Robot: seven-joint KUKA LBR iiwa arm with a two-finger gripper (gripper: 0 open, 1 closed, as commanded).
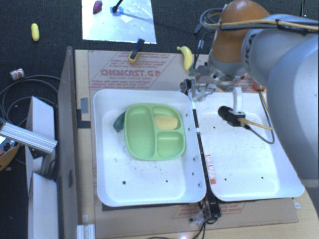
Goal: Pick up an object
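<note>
The gripper [202,89] is hovering over the far end of the rim between the bins; whether its fingers are apart is unclear. The green tray [149,138] is filling the left bin's [149,193] middle.

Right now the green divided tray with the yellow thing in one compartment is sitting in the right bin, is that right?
Not quite. The camera view shows the green divided tray, with the yellow thing in one compartment, sitting in the left bin, not the right one.
</note>
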